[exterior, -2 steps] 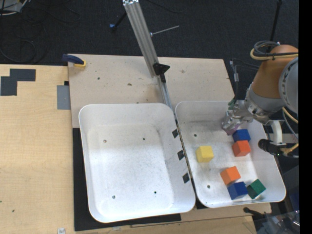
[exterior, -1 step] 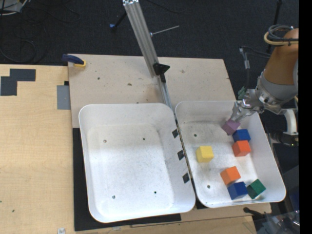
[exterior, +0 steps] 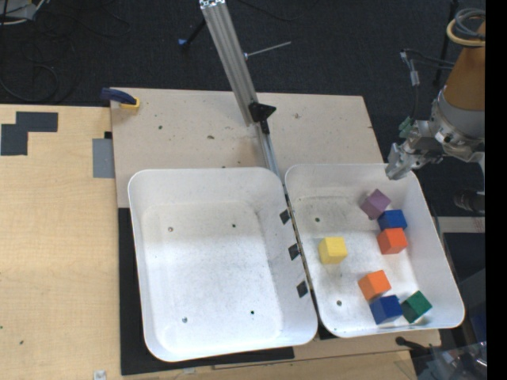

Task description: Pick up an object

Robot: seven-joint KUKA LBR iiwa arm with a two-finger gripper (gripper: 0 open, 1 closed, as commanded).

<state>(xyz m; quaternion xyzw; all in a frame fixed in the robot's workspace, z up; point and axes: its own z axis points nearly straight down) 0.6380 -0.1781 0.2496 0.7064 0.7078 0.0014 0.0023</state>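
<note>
Seven blocks point(exterior: 375, 203) are gathered in the right bin point(exterior: 313, 182), toward three o'clock, while the gripper point(exterior: 398, 165) is poised above the bin's one-o'clock corner, nothing held, finger spread unreadable.

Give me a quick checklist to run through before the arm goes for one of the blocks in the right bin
1. Blocks in right bin: ok.
2. Gripper holding nothing: ok, at the bin's far right corner.
3. Finger opening: cannot tell.
4. Nearest target, purple block, top clear: ok.
5. Yellow block stands alone: ok, easiest pick.
6. Lower blue block and green block crowded by the wall: not ok.
</note>
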